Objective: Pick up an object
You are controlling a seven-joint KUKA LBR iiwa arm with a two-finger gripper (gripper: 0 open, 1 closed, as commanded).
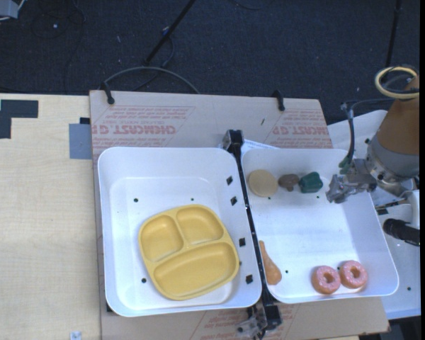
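Observation:
The right bin (319, 232) holds a tan round piece (262, 183), a small brown piece (289, 182) and a green piece (311, 183) along its far side. Two pink frosted donuts (326, 280) (353, 274) lie near its front right corner, and an orange carrot-shaped piece (269, 264) rests against its left wall. My gripper (338, 191) hangs at the bin's far right edge, just right of the green piece, with nothing seen held.
The left bin (120, 190) carries a yellow divided plate (189, 251). A cardboard sheet (198, 119) lies under both bins. The arm with its orange band (400, 122) comes in from the right. A black clip (233, 140) sits between the bins at the back.

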